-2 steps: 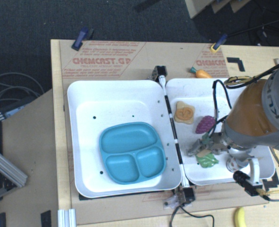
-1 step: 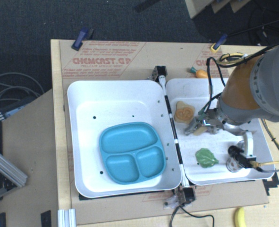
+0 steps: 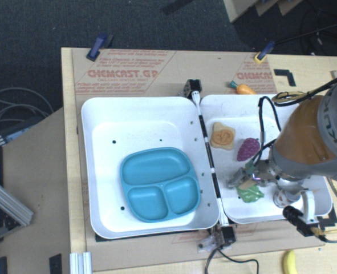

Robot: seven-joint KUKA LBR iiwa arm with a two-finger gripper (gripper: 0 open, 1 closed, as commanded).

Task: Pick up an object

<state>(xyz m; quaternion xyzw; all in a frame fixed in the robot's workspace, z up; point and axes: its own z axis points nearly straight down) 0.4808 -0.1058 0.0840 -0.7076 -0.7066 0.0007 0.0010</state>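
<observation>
Camera view: a pale wooden bench [image 3: 71, 170] is seen from above, overlaid with a brown cardboard sheet [image 3: 128, 73] printed in red lettering; dark carpet lies beyond the far edge, and coiled cables [image 3: 11, 116] are seen on the floor at the left. A blue clamp [image 3: 98, 47] is fixed at the far left corner of the cardboard, and a yellow-and-blue clamp [image 3: 264, 52] at the far right. Two shallow white bins are set side by side. In the left bin [image 3: 100, 124], a blue three-compartment tray [image 3: 159, 183] is placed toward the near side. In the right bin [image 3: 231, 104], a tan biscuit-like piece [image 3: 223, 136] lies at the far left, a purple grape bunch [image 3: 248, 149] just right of it, and a green leafy toy [image 3: 250, 194] nearer the front. An orange carrot-like object [image 3: 243, 88] rests on the cardboard beyond the right bin. A yellow object [image 3: 289, 261] is noted at the near edge of the bench. The arm [image 3: 308, 138], grey with an orange band, is extended over the right bin; the gripper [image 3: 249, 176] is lowered between the grape bunch and the green leafy toy. Whether it is spread or closed cannot be told.
</observation>
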